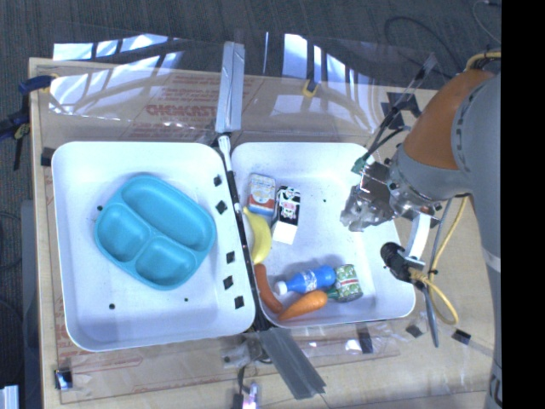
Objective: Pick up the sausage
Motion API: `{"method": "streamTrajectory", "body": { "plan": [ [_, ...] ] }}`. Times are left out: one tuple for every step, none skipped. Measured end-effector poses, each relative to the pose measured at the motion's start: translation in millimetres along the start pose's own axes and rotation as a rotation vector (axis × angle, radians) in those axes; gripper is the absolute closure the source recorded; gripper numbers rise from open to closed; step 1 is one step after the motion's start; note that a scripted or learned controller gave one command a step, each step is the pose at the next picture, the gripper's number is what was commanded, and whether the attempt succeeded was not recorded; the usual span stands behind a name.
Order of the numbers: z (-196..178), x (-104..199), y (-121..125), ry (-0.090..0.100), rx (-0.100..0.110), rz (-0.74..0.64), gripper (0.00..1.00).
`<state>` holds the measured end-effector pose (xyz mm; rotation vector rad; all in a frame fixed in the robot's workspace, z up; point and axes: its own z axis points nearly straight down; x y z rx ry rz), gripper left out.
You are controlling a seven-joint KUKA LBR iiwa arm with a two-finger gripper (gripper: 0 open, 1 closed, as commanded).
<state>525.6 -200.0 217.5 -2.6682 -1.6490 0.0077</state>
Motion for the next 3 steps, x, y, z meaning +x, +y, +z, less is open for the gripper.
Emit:
{"method": "streamTrajectory", "body": {
  "plan": [
    [-6, 2, 0, -0.002, 0.005, -0.008, 1.0],
    [-11, 3, 0, -0.003, 0.009, -0.015, 1.0],
    [-17, 4, 0, -0.005, 0.012, -0.022, 1.0]
  ]
}}
